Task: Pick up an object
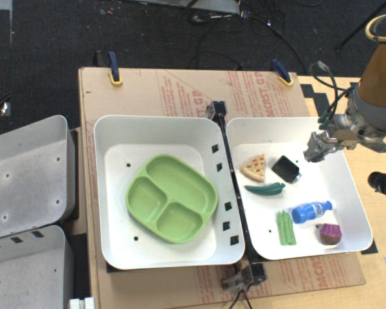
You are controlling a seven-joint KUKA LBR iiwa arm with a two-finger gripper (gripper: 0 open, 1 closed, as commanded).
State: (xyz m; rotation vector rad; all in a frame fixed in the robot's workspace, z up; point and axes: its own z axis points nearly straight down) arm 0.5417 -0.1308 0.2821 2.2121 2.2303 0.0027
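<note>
Up over the far right part of the right bin (pixel 357 192), the fingers (pixel 313 152) hang above the white floor, and whether they are spread or clenched cannot be told; nothing shows between them. Just beside them, toward the left, lies a black block (pixel 285 168), with a pizza slice (pixel 253 168) beyond it and a dark green pepper (pixel 266 188) below. Nearer the front lie a blue bottle (pixel 310 211), a green bean bundle (pixel 285 228) and a purple piece (pixel 330 234). A green divided plate (pixel 172 198) sits in the left bin (pixel 109 172). Both bins rest on the desk (pixel 167 89).
</note>
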